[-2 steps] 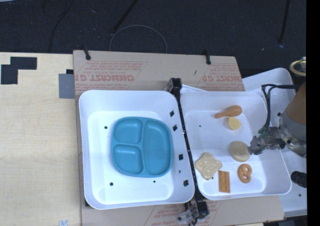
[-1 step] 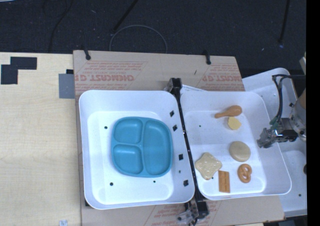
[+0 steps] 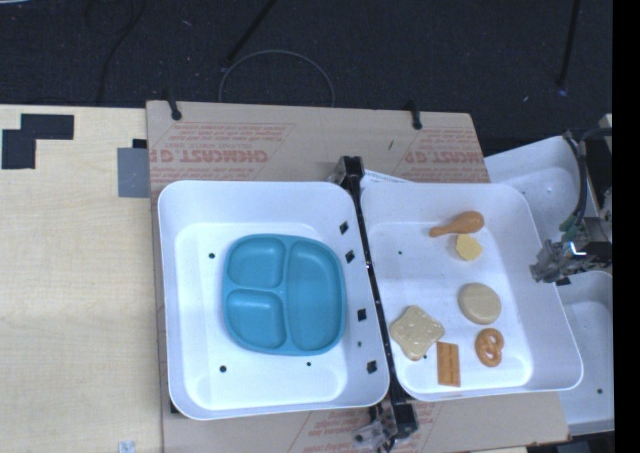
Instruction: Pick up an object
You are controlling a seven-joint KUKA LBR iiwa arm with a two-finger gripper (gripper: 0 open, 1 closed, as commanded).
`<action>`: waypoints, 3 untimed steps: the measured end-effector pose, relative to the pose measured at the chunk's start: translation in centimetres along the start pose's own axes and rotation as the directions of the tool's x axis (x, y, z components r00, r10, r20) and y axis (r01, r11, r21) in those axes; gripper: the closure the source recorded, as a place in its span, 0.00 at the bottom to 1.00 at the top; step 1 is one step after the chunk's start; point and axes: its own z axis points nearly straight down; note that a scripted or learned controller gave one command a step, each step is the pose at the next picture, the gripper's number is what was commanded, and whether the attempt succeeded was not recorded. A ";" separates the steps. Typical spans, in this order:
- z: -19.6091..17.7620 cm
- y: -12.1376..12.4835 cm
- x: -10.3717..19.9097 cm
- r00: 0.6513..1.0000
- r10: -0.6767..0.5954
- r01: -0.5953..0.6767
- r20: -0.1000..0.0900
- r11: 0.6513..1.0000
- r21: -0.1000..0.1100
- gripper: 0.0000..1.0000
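The two-finger gripper (image 3: 556, 265) hung at the right rim of the right-hand shallow white bin (image 3: 545, 241), apart from every item. Whether it was open or closed could not be told at this angle.

All candidate items lay in that bin, on the camera's left of the gripper:
- The beige round biscuit (image 3: 480, 303) was nearest, slightly toward the near edge.
- The small yellow round piece (image 3: 468, 248) lay near it, toward the far edge.
- The tan drumstick-shaped piece (image 3: 458, 225) touched the yellow piece; its long axis ran roughly left to right.

The next move probably required travel left over the rim, then descent. The left-hand shallow white bin (image 3: 190, 201) held a blue divided plastic plate (image 3: 283, 294).
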 end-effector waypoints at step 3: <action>1.5 6.4 16.7 1.000 -0.003 0.003 -0.002 1.000 0.003 1.00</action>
